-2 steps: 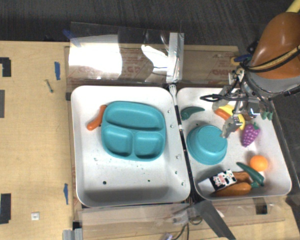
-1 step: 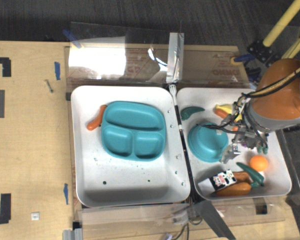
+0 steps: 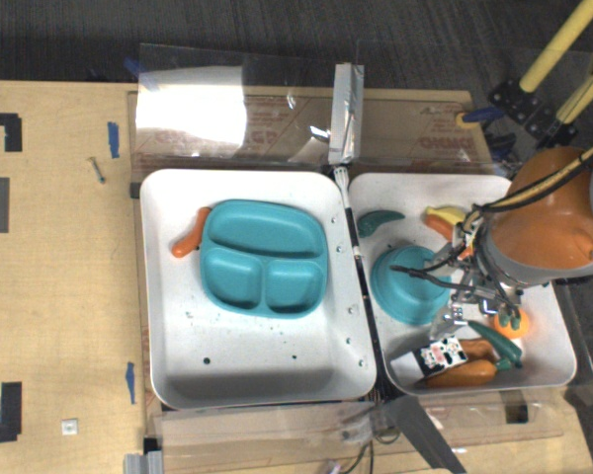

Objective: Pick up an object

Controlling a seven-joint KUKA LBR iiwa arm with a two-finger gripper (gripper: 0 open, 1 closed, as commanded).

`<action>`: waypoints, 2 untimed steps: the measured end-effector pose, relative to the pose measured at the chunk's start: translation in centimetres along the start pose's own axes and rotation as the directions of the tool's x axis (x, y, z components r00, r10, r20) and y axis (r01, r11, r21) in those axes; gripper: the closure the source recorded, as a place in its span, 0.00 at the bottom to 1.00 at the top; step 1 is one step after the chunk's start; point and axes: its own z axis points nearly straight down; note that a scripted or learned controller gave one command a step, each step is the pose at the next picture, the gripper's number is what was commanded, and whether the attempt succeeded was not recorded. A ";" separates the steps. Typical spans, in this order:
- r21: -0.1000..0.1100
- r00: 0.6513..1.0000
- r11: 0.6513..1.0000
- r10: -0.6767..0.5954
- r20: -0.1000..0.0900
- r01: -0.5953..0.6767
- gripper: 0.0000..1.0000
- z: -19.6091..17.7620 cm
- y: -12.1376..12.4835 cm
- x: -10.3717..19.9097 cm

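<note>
Two white bins [image 3: 168, 363] are seen; one teal divided tray [image 3: 264, 257], one teal bowl [image 3: 407, 284]. The end effector [image 3: 465, 309] is positioned beside the bowl; its opening cannot be determined.

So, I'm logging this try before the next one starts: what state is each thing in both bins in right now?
teal divided plate: lying flat, face up, in the left bin.
orange carrot-like piece: lying at the plate's left edge.
teal bowl: in the right bin, opening partly toward the camera.
hand: low over the right bin, beside the bowl.
small toys: lying loose in the right bin's near corner.
</note>
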 end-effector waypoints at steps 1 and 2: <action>-0.003 0.993 0.993 -0.118 -0.011 0.118 0.00 0.8 0.1 -9.8; -0.012 0.990 0.990 -0.139 -0.038 0.139 0.00 1.0 -2.8 -12.1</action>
